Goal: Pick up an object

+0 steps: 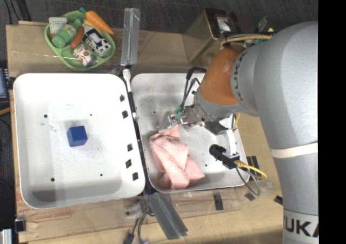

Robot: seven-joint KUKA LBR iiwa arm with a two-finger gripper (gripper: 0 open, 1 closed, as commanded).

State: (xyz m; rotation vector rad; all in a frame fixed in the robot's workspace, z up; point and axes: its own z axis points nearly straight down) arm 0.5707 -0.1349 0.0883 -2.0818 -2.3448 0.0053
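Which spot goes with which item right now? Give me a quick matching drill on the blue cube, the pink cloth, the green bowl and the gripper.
Things:
1. blue cube
2. pink cloth
3. green bowl
4. gripper

Places:
A. on the bench beyond the left bin, full of toy food
B. in the right bin, near its front edge
C. in the left bin, alone on its floor
D. low over the right bin, at the cloth's far end

Pairs: 1-C, 2-B, 3-A, 4-D
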